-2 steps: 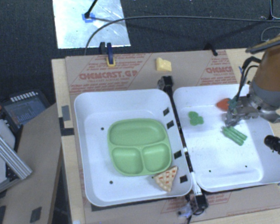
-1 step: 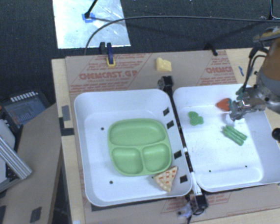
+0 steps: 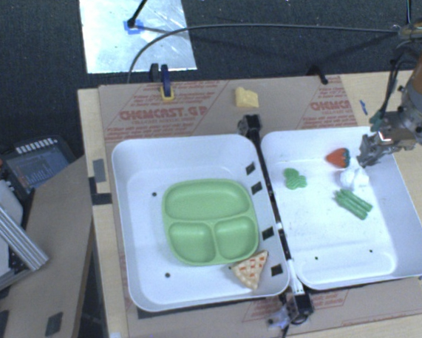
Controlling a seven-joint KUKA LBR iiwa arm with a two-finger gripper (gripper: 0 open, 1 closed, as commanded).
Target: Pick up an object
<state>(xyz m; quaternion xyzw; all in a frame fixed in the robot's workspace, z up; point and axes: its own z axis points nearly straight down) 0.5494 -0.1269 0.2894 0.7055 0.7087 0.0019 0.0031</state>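
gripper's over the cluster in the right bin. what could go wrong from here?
1. The gripper sits by the right bin's far right wall, where the red piece, white piece and green bean bundle lie close together; it may catch two or knock one aside.
2. So near the wall, a descent could clip the rim.
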